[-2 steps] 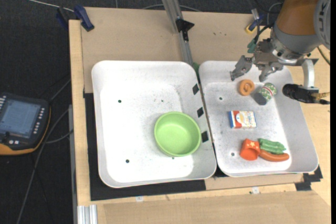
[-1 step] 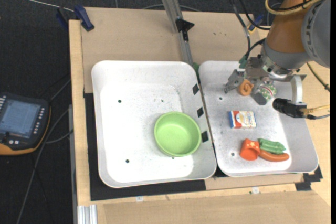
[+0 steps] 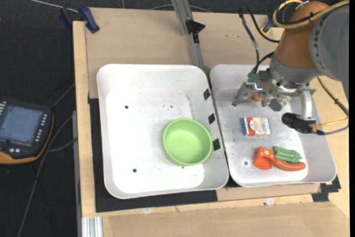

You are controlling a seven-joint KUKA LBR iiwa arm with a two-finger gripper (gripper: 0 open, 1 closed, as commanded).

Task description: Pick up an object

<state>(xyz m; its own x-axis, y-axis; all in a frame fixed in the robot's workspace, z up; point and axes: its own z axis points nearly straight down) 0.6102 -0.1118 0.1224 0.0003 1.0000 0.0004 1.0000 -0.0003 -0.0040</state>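
My gripper [image 3: 257, 99] hangs over the back part of the right bin [image 3: 233, 80], and its fingers look spread open. A small orange thing [image 3: 256, 96] shows just beneath it, between the fingers; whether they touch it I cannot tell. A small white box with blue and red print [image 3: 255, 126] lies in the middle of that bin, just in front of the gripper. Near the front edge lie a red and orange toy [image 3: 264, 158] and a green and orange toy vegetable [image 3: 289, 157]. A light green bowl [image 3: 187, 141] sits in the left bin [image 3: 138, 91].
A metal pole [image 3: 180, 3] slants up from between the two bins at the back. A black cable plug [image 3: 297, 122] hangs off the arm over the right bin's right side. A handheld control pad [image 3: 22, 130] lies off the bench at far left.
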